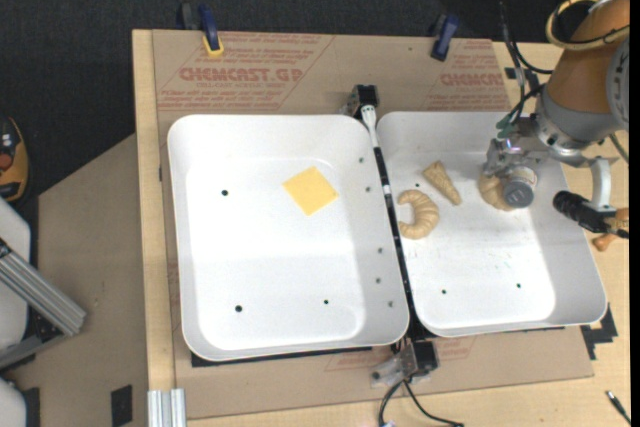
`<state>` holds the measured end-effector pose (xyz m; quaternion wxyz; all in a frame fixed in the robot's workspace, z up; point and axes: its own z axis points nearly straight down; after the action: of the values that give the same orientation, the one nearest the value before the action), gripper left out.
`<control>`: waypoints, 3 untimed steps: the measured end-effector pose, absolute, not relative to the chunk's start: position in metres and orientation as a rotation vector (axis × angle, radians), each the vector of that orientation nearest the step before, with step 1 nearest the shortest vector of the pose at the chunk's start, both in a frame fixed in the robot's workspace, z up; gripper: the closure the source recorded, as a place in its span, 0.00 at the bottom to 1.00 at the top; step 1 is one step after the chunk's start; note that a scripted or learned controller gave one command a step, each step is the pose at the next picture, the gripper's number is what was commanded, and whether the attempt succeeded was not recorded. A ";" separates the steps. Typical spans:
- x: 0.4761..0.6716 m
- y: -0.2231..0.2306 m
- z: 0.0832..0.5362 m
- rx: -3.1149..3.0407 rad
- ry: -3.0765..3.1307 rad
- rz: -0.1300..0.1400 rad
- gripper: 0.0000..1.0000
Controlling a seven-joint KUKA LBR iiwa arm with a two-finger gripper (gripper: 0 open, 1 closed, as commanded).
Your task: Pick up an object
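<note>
In my left bin (pixel 200 245) I see a yellow square slice (pixel 311 190), untouched. In the right bin (pixel 500 300) lie a croissant (pixel 419 213) and a tan cone-shaped piece (pixel 441 183). The gripper (pixel 508 185) is down over a tan lump (pixel 492 191) at the far right; I cannot tell the jaws' state. I'd judge nothing is lifted yet; grasping and raising are left.

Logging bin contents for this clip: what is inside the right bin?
The right bin holds a curved croissant-like pastry and a small cone-shaped piece. The pincer sits low over a tan lump, covering most of it.
</note>
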<state>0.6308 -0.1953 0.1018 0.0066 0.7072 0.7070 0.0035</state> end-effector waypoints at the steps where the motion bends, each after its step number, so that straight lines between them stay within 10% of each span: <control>1: 0.646 -0.101 0.116 2.210 2.230 0.009 1.00; 2: 0.668 -0.135 0.097 2.217 2.216 0.006 1.00; 3: 0.667 -0.134 0.096 2.220 2.219 0.002 0.00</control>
<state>0.6668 -0.1338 0.0960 0.0014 0.7072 0.7070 0.0005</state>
